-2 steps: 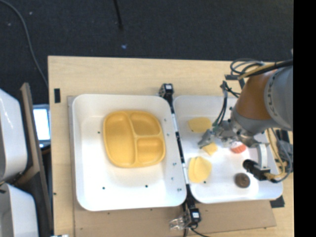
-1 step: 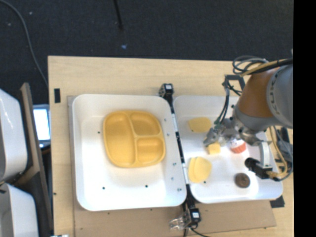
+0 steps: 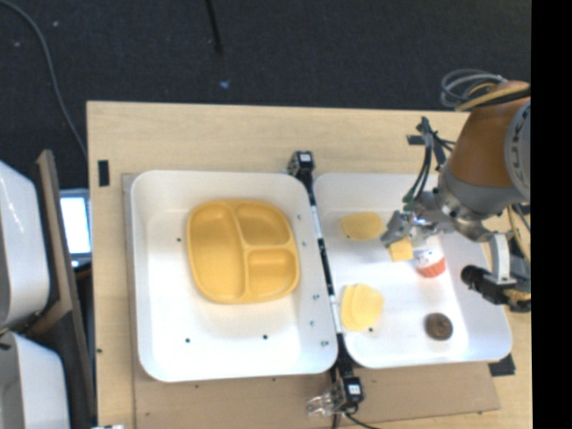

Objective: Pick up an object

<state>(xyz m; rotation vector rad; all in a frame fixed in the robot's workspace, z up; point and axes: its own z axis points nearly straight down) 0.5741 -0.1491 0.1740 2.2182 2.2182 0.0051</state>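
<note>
Down at the near edge, a small clear-and-black clip fitting point(image 3: 332, 399) sits where the two white bins meet, and a matching black one point(image 3: 302, 161) marks the far end of that seam. Two bins: the left bin point(image 3: 161, 347), well away from the gripper, carries one yellow divided tray point(image 3: 241, 249), smooth plastic, rounded corners, three compartments. The right bin point(image 3: 474, 347) is where the action is. Count the pieces: two pale yellow, flat, soft-edged objects, one point(image 3: 362, 226) just left of the gripper and one point(image 3: 361, 306) nearer the camera and to the left of the tool; one dark brown round disc point(image 3: 437, 326) below the gripper toward the near rim; one small yellow block point(image 3: 400, 250) right under the tool; one white cylinder with a red-orange end point(image 3: 429, 262) touching that block's side. The gripper point(image 3: 411, 229) hangs low over the block and cylinder, metal parts crowding together; how far the jaws stand apart, I cannot tell, nor whether anything is between them.
</note>
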